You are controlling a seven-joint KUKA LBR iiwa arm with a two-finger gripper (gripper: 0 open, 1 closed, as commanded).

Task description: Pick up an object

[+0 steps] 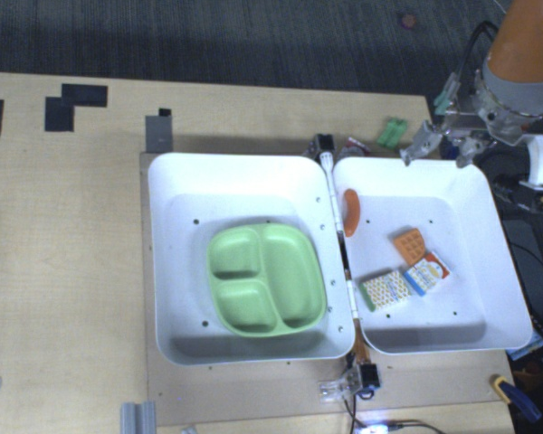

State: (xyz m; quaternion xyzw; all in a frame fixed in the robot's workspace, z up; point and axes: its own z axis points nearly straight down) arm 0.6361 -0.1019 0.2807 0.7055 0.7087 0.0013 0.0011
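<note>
A: Where is the end effector [442,148] sitting right now?

B: It is hanging at the far right corner of the right bin [489,328], just over the bin's back rim, at the end of the grey arm with the orange band [525,34]. Its fingers are standing apart, released, with nothing lying between them.

A: And the things it could pick?

B: They are all lying in the right bin, well apart from the end effector. An orange sausage-shaped piece [351,211] is resting near the bin's left wall. An orange waffle-patterned block [409,243] is sitting toward the middle. Just below it a small blue and white packet [424,274] is lying touching, or nearly touching, a dotted green-edged packet [385,289].

A: What is the left bin [176,242] carrying?

B: A pale green divided plate [265,278] with three compartments is lying flat in its middle.

A: Anything else on the surface [63,269]?

B: A small green item [392,133] is lying behind the bins, left of the end effector, and dark squares [72,105] are marking the far left of the wood.
</note>
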